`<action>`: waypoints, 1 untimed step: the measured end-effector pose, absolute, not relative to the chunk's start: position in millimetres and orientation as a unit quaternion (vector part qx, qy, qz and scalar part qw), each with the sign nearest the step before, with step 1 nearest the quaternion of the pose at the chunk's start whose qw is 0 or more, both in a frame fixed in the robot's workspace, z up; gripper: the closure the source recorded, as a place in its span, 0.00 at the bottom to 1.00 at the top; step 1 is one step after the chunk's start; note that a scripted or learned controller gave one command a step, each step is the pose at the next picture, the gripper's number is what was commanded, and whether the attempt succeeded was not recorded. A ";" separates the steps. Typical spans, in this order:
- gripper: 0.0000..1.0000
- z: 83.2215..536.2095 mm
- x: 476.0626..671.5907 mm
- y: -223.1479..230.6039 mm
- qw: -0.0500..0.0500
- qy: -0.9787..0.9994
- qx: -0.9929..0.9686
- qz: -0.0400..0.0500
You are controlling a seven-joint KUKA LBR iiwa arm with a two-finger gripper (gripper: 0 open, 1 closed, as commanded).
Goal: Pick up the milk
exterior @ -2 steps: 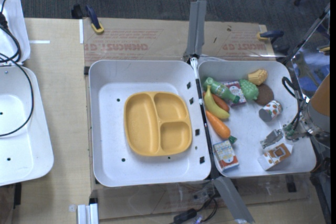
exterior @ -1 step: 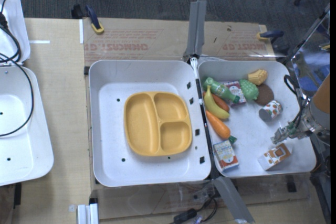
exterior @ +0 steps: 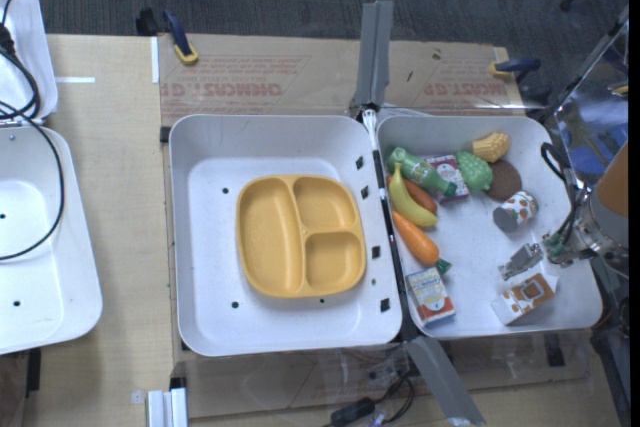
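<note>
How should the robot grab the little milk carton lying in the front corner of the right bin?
Probably from straight above, pinching the milk carton across the narrow width of its boxy middle. It lies flat and turned at a slant, so its long flat sides give good grip, and the right bin's wall close by blocks a sideways approach. The gripper hovers just beside it.

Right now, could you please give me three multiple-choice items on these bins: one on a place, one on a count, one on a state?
1. The yellow tray lies in:
A the left bin
B the right bin
C the bench

2. Compartments in the tray:
A two
B three
C five

3. The banana is:
A lying flat
B hanging
C on the tray

Answers: 1 A, it sits inside the left bin. 2 B, one long and two small hollows. 3 A, it lies flat in the right bin beside the carrot.
</note>
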State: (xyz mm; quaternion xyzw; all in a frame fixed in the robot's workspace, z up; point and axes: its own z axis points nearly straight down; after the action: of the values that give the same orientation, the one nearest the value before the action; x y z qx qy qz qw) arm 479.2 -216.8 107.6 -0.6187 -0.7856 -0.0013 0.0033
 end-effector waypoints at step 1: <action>0.00 91.3 477.5 -194.4 0.001 -0.824 -0.566 0.000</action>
State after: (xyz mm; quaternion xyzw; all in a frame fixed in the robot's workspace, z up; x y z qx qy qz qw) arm 477.5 -194.4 91.3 -0.5660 -0.8244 0.0000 0.0005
